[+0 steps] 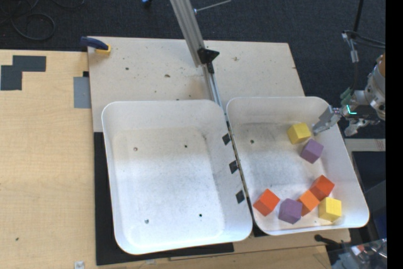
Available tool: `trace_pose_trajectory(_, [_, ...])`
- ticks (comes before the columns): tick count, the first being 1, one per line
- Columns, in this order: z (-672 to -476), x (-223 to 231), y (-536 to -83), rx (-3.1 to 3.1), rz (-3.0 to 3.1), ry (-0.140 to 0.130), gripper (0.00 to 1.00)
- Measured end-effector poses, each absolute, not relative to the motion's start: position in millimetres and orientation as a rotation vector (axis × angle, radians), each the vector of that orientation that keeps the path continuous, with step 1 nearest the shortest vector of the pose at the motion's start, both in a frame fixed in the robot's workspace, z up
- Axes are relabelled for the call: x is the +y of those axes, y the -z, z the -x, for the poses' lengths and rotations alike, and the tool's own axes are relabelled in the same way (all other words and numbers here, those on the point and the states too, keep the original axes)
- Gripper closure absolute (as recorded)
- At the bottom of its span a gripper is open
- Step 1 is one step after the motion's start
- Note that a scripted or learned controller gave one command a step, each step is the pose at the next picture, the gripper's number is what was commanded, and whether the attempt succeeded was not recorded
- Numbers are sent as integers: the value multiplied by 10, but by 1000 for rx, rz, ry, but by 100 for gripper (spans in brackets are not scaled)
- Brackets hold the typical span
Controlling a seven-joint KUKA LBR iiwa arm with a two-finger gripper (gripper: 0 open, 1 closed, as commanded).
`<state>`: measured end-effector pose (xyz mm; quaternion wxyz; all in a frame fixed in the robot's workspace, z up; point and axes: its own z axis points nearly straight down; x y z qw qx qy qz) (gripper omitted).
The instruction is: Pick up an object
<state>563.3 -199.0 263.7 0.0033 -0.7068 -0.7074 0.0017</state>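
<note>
The right bin (252,111) holds several foam cubes. A yellow cube (300,132) and a purple cube (312,150) lie near its far right side. Along the near edge sit a red cube (322,186), an orange cube (308,200), another red-orange cube (267,201), a second purple cube (290,210) and a second yellow cube (330,208). My gripper (337,125) hangs over the bin's right rim, just right of the upper yellow cube. It is open, with one finger (323,121) pointing toward that cube and nothing between the fingers.
The left bin (119,116) stands beside the right one, with black clips on the shared rim. A slanted aluminium post (186,12) rises behind the bins. A blue and yellow clamp (96,44) sits at the board's far left corner.
</note>
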Motion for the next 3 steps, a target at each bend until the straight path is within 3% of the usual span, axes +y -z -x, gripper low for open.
trace_pose_trajectory(1, [-5641, -1991, -2659, -2221, 2218, -2, 0])
trace_pose_trajectory(2, [-5529, -1979, -2108, -2215, 2216, -6, 0])
trace_pose_trajectory(3, [-5543, -2003, -1661, -2214, 2218, -6, 0])
